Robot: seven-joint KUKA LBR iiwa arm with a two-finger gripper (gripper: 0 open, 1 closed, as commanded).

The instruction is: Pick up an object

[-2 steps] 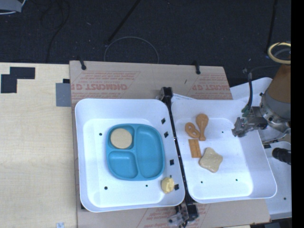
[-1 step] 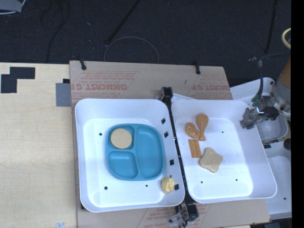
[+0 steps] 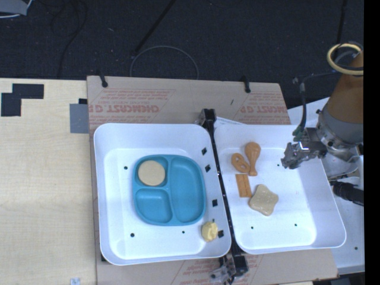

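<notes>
Arm (image 3: 347,108) is cut off at the right edge; gripper (image 3: 295,155) is a dark blur over the right bin's (image 3: 309,230) right side, can't tell its state. Pale wood bench (image 3: 41,183), cardboard sheet (image 3: 178,103) under both bins, dark floor with cables at the far side. Left bin (image 3: 113,242) holds a blue divided plate (image 3: 169,190) with a round cracker (image 3: 151,173) in its far-left section, yellow lump (image 3: 209,231) near-right. Right bin: bread piece (image 3: 263,200), drumstick (image 3: 252,156), orange strip (image 3: 243,184).

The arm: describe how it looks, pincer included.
The arm enters from the right with a broad orange-tan band and a grey segment below it. Its pincer is small, dark grey metal with shiny parts. A thin black cable runs along it.
</notes>
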